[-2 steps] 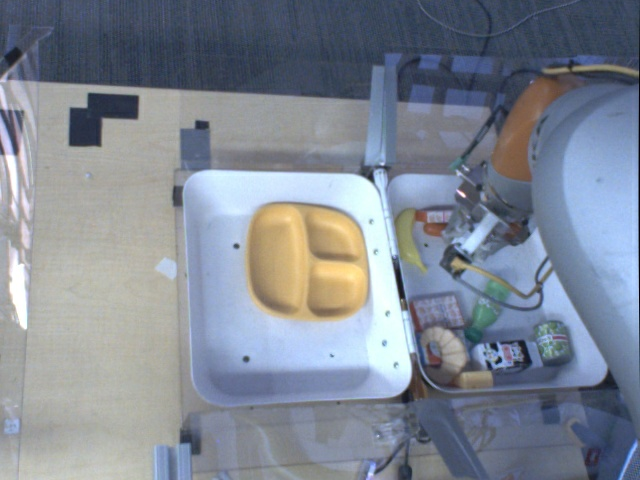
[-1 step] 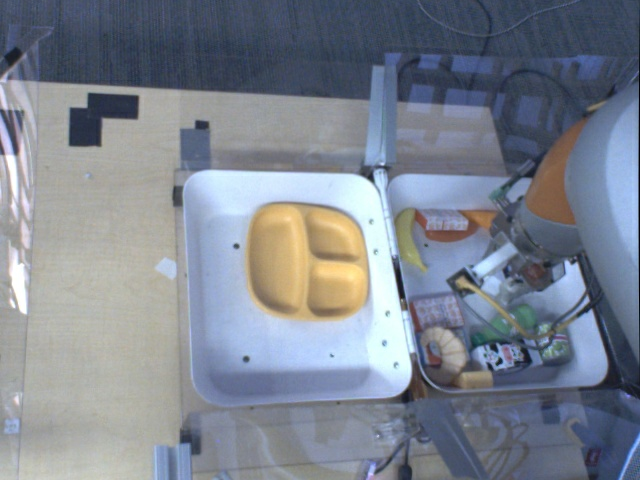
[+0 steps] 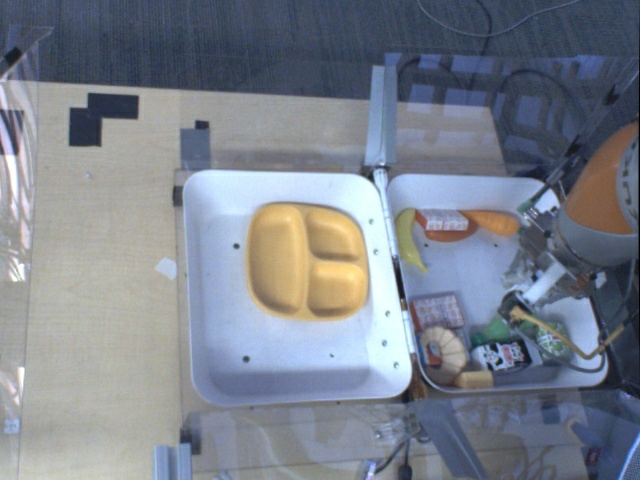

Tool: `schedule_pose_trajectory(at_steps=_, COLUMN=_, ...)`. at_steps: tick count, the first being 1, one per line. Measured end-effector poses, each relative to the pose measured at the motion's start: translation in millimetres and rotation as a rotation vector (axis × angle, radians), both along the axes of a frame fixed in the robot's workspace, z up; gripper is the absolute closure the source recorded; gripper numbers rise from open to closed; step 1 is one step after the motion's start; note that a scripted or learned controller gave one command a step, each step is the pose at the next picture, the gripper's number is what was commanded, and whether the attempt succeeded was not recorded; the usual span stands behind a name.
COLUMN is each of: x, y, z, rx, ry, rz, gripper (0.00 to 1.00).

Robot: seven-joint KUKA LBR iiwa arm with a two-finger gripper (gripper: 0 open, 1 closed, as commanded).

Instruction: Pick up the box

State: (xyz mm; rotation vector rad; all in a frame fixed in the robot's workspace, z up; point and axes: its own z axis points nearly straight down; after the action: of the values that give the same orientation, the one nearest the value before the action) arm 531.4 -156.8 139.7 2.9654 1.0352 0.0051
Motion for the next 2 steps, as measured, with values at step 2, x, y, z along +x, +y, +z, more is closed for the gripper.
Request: schedule_pose_trajectory(at_steps=2, x=43.7, y=1.0, z=-38.6, rx=-0.001, ry=0.001, rz=-0.012, gripper=1.00)
